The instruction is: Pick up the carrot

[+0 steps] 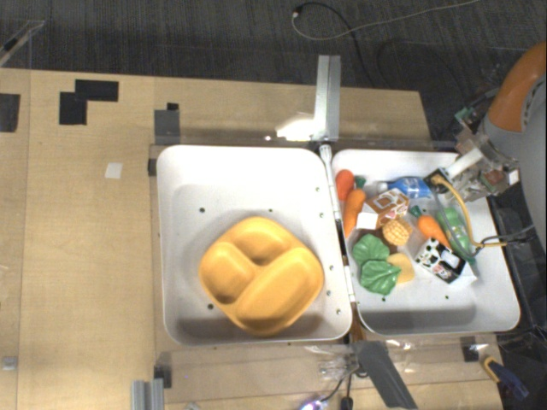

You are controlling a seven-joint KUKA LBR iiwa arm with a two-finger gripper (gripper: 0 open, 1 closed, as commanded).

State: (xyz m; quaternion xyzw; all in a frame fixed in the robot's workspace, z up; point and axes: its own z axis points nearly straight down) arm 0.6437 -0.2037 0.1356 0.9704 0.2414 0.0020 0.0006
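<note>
An orange carrot (430,228) with a green top lies in the right bin (496,306), right of its middle, among other toy foods. Another orange, carrot-like piece (351,211) lies along that bin's left wall, below a red piece (344,182). My gripper (460,168) hangs over the bin's far right corner, up and to the right of the green-topped carrot and apart from it. The grey arm with its orange band (518,92) reaches in from the upper right.
Around the carrot lie green leaves (374,264), a black-and-white toy (440,260), a round biscuit (395,230), a blue item (407,186) and a small carton (390,201). A yellow divided dish (261,273) sits in the left bin (184,186). A yellow cable (466,212) loops under the gripper.
</note>
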